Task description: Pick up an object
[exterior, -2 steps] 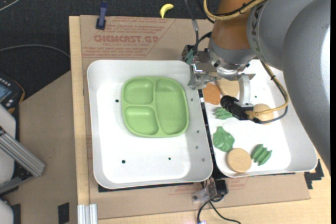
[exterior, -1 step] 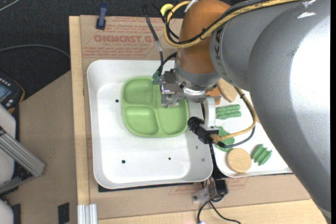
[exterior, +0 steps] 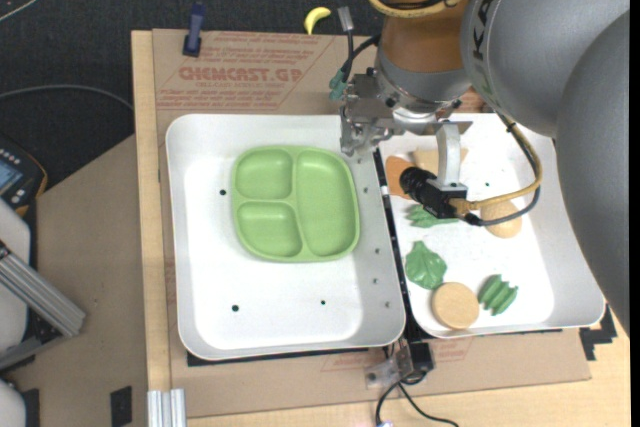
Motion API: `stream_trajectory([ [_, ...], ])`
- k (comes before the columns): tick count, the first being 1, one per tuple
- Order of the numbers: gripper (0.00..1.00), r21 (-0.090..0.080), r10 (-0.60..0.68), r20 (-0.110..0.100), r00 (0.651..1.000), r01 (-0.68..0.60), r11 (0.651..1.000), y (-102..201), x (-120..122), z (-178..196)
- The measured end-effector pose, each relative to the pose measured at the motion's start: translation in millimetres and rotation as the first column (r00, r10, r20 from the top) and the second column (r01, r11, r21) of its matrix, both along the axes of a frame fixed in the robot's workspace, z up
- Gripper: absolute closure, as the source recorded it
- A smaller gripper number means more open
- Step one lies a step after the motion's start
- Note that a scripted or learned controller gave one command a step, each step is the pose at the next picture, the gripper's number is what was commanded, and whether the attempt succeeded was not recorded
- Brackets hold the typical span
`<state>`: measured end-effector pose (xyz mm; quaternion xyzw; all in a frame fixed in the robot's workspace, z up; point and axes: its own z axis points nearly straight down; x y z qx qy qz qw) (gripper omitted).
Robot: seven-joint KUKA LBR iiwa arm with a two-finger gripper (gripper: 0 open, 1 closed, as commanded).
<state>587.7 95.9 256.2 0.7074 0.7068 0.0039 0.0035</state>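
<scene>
My gripper hangs under the orange wrist band, above the back end of the ridge between the two bins. In the right bin, an orange piece lies just right of the gripper. Further forward lie a green leaf, a round tan disc and a green pod. A tan piece lies mid-bin, and another green bit lies just above the leaf. I see nothing held in the gripper.
The left bin holds a green divided plate close to the ridge. Brown cardboard lies behind the bins, with a blue clip and a yellow item at its far edge.
</scene>
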Motion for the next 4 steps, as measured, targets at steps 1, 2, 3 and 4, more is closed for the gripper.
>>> stream_trajectory([
  [1,1.00,0.000,0.004,-0.016,1.000,-0.004,1.000,43.0,-29.6,-30.2],
  [2,1.00,0.002,0.011,-0.015,1.000,-0.011,1.000,128.3,-63.9,-29.2],
  [3,1.00,0.006,0.001,0.010,1.000,-0.001,1.000,92.8,-54.7,202.2],
  [4,1.00,-0.001,0.006,-0.017,1.000,-0.006,1.000,130.7,-103.6,164.3],
])
